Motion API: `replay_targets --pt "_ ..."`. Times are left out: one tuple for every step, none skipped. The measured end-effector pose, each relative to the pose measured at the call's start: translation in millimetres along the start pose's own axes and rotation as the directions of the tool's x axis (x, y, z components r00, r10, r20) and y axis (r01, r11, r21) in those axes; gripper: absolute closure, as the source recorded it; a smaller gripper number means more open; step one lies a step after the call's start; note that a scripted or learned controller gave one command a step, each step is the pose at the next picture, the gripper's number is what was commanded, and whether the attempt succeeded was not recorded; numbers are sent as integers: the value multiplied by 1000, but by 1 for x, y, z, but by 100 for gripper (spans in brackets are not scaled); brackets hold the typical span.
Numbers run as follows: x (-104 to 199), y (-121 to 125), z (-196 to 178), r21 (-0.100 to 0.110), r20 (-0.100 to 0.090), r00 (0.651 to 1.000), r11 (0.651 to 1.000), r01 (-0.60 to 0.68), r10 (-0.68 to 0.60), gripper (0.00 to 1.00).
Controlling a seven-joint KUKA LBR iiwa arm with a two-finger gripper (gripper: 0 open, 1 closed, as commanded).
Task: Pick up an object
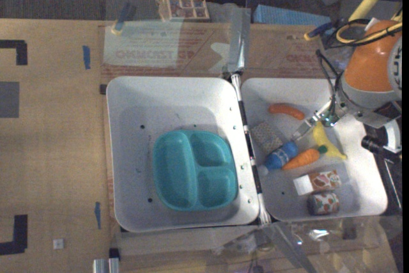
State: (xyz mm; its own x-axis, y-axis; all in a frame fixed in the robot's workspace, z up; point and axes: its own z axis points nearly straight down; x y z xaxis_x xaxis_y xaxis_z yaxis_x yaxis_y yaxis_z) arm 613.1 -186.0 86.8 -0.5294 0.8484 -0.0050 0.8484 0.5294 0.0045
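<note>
— What sits on the worktop (57,156)?
— Two white bins. The left bin (128,105) holds a teal divided tray (193,170). The right bin (364,201) holds the small things.
— Which?
— An orange sausage (287,111), a yellow banana (326,140), a carrot (303,158), a blue bottle (280,156), a grey block (267,135), two small cans (323,192).
— And the jaws (310,126)?
— Over the right bin, just beside the banana, nothing visibly between them; spread or clenched, I cannot tell.

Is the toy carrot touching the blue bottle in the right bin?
Touching. In the camera view the carrot has its narrow orange end right against the blue bottle, with no white of the right bin showing between them.
</note>
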Motion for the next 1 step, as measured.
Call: replay_targets --pt "-2 0 -12 -6 3 1000 1000 -5 5 100"
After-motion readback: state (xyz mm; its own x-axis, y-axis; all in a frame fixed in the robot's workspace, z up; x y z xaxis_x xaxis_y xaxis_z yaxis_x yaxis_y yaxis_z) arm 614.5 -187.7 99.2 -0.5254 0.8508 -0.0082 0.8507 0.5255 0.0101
